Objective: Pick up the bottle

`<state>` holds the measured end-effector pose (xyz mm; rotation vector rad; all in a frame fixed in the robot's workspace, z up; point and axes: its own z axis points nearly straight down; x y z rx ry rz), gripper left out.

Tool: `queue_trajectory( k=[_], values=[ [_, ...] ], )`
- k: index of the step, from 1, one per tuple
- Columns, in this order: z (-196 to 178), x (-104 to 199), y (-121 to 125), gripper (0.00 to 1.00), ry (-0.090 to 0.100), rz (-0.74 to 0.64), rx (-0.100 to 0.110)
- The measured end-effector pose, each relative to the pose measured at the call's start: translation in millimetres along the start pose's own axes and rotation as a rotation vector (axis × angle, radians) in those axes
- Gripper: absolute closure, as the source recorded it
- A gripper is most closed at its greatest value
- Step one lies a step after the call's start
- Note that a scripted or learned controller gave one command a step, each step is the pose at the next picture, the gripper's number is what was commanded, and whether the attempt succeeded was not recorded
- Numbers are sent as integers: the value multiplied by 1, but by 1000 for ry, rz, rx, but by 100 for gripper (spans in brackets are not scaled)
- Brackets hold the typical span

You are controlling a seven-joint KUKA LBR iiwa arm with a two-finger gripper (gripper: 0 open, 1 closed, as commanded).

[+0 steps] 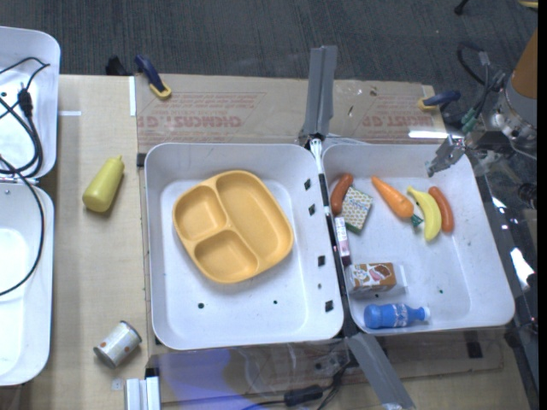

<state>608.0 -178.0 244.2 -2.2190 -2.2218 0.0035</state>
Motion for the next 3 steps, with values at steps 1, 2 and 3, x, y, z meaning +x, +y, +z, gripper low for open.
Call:
queue_trajectory(
  k=[1,2,3],
  values=[
    [30,-44,-70,0,0,-127,-1],
    [65,12,-129,0,1,26,1],
    [122,35,-131,0,2,-621,0]
  ],
)
